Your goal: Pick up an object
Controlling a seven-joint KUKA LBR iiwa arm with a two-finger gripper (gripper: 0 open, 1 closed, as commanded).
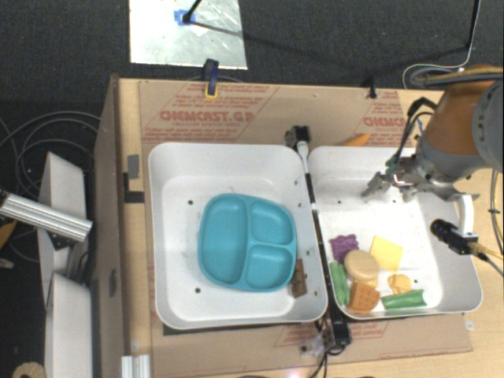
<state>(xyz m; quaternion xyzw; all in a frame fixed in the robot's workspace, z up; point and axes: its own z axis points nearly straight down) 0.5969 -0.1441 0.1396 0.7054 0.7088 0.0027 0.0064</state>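
Observation:
The right bin [441, 302] holds a cluster of toy food at its near left corner: a purple grape bunch [342, 246], a yellow cheese wedge [386, 252], a tan round bun [362, 265], an orange waffle piece [363, 296], a small orange piece [399, 282], a green bean pod [404, 298] and a green strip [338, 280]. My gripper [391, 184] hangs over the far part of that bin, well behind the food, with nothing seen in it. The grey arm with its orange band [461, 124] comes in from the upper right.
The left bin [169, 211] carries a blue divided plate [246, 242]. A brown piece [299, 278] lies at that bin's right wall. A black clip [300, 137] sits where the bins meet at the back. Cables [31, 144] run along the left.

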